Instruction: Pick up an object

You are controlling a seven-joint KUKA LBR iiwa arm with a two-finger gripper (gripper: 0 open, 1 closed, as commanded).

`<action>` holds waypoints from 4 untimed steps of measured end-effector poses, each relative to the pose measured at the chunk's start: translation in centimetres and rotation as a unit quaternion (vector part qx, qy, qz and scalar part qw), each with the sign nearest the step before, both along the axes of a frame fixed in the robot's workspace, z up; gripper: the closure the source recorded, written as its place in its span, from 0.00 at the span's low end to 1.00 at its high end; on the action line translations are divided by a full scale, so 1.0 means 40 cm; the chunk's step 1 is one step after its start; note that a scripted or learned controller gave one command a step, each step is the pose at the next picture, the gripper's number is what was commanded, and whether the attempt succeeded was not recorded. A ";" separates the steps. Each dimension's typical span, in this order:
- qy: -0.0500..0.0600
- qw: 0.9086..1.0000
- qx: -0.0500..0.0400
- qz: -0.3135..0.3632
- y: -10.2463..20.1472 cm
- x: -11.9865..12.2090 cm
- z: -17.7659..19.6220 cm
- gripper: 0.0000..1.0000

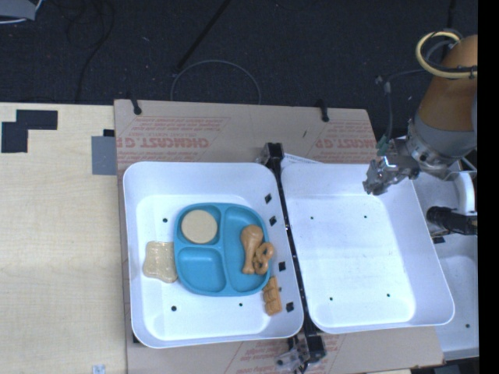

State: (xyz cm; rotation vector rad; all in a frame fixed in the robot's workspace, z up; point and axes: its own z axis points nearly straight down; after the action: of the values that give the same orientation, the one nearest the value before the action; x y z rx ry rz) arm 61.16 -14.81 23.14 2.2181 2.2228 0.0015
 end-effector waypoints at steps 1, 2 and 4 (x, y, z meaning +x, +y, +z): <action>0.003 1.000 0.001 0.000 0.122 -0.003 -0.016 1.00; 0.003 1.000 0.001 0.000 0.242 -0.055 -0.027 1.00; 0.002 1.000 0.001 0.002 0.479 -0.098 -0.010 1.00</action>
State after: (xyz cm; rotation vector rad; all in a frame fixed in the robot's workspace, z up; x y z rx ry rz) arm 57.22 4.37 22.74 2.2176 2.2290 0.0005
